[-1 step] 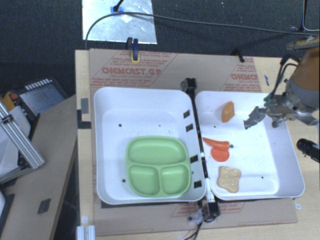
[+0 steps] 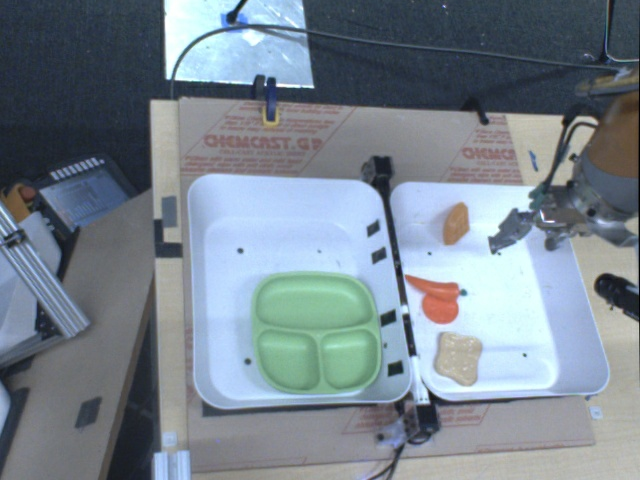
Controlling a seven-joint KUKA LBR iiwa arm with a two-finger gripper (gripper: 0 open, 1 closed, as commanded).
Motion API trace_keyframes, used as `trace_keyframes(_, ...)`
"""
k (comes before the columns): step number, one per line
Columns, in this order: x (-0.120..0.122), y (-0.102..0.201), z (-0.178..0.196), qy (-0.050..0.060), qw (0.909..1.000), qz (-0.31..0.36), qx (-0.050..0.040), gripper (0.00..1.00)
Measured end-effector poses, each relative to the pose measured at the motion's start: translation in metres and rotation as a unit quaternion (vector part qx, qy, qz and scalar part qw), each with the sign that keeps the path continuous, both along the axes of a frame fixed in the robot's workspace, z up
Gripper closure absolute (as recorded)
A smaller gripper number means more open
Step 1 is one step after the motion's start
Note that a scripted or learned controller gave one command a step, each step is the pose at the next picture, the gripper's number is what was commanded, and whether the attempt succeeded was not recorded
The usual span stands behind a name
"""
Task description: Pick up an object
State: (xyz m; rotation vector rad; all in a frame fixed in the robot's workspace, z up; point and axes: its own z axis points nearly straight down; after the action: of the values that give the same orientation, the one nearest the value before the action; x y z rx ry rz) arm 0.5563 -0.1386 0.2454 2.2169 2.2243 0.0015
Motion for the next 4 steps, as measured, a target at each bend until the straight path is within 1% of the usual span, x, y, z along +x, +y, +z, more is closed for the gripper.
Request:
trace_keyframes(1, 0.000, -0.002, -0.061, 0.001, 1.0000, -0.001, 0.0002, 0.00)
trace_keyframes(2, 0.004, 0.005, -0.106, 0.001, 1.0000, 0.000, 0.0003, 0.00)
trace_keyframes(3, 0.005, 0.005, -0.157, 0.000, 1.0000, -0.001, 0.0000, 0.00)
trace_keyframes(4, 0.005, 0.005, -0.145, -0.001, 1.0000, -0.001, -0.0003, 1.00)
